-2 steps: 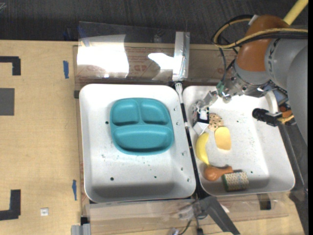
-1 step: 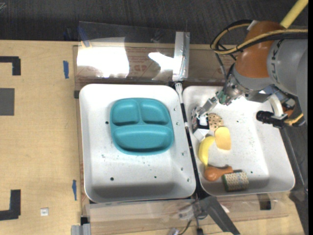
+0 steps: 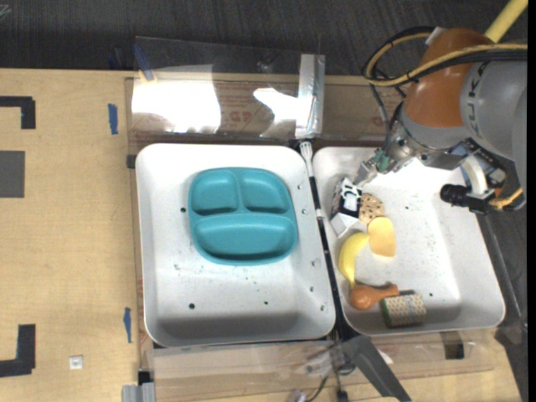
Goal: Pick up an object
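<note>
The right bin (image 3: 452,249) holds several small objects along its left side: a black-and-white patterned piece (image 3: 348,199), a speckled tan cookie-like piece (image 3: 371,205), a pale yellow block (image 3: 382,236), a yellow banana (image 3: 352,255), an orange-brown piece (image 3: 371,294) and a grey-green scrub block (image 3: 404,307). My gripper (image 3: 378,164) hangs low at the bin's back left, just above and right of the patterned piece. Nothing shows between its tips. The arm's orange band (image 3: 442,82) sits above it.
The left bin (image 3: 159,275) carries a teal divided tray (image 3: 241,213). A clear plastic sheet and a metal bracket (image 3: 308,99) stand behind the bins. A black cable loops around the wrist at the upper right. The right half of the right bin's floor is bare.
</note>
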`<action>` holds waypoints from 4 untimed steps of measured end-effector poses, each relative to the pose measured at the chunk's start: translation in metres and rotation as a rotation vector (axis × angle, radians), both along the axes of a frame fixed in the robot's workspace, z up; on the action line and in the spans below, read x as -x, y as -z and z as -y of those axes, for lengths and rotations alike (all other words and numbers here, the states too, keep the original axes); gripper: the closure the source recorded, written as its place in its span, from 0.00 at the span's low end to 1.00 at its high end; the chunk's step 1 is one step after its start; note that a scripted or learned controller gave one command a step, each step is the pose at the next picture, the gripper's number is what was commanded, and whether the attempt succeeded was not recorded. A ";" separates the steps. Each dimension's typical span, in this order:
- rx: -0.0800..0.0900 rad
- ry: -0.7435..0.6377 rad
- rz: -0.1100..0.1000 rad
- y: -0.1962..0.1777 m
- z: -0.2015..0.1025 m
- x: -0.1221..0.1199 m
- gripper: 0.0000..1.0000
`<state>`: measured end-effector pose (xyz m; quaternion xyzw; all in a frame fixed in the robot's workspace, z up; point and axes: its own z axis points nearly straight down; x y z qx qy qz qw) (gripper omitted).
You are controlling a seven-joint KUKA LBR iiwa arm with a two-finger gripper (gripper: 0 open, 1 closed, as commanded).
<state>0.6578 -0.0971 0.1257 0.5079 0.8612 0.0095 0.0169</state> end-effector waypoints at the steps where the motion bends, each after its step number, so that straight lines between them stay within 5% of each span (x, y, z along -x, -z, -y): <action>1: 0.000 0.001 0.001 0.000 0.000 0.000 0.00; 2: 0.006 -0.054 -0.021 0.025 0.008 0.054 0.00; 3: 0.004 0.063 -0.028 0.036 0.011 0.118 0.00; 4: 0.001 0.063 -0.021 0.025 0.009 0.116 1.00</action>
